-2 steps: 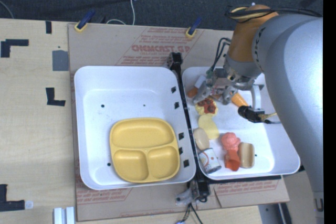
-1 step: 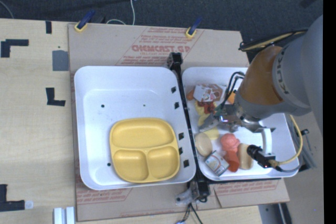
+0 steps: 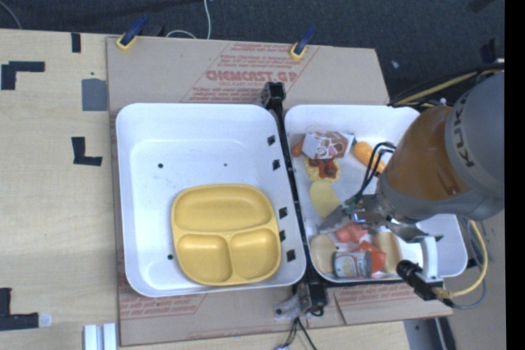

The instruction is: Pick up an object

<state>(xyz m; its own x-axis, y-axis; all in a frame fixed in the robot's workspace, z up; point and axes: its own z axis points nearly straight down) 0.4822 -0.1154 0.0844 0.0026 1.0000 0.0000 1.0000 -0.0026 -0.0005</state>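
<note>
Two white bins sit on the worktop. Small objects crowd the right bin; the arm hides part, and whether its fingers are open cannot be told.

From my seat the two white bins look like smooth moulded plastic with a faint sheen. The yellow divided tray in the left bin is plastic too, matt and even. I see brown cardboard with red print beneath the bins, dull and papery, over a pale wood-look bench. The arm's shell reads as smooth grey casing with a glossy orange band. The small packet has shiny printed wrapping
</note>
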